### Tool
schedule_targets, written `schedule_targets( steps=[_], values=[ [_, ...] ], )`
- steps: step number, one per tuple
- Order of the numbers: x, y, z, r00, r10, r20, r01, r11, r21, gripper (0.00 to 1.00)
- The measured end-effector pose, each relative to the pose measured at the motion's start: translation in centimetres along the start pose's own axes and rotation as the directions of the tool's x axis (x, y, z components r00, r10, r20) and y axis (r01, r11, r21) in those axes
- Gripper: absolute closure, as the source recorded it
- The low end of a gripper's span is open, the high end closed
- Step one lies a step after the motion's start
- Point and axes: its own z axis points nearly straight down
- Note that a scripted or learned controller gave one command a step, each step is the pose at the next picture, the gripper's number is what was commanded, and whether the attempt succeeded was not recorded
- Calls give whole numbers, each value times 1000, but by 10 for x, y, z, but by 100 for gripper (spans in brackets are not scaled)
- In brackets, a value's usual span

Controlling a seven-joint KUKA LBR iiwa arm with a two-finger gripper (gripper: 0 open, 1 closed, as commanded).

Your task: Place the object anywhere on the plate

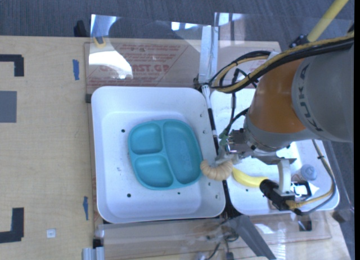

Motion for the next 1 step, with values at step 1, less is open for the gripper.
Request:
schedule_targets(
  steps=[1],
  values=[
    [64, 27, 0, 1000, 0, 0, 0, 1000, 1, 100]
  ],
)
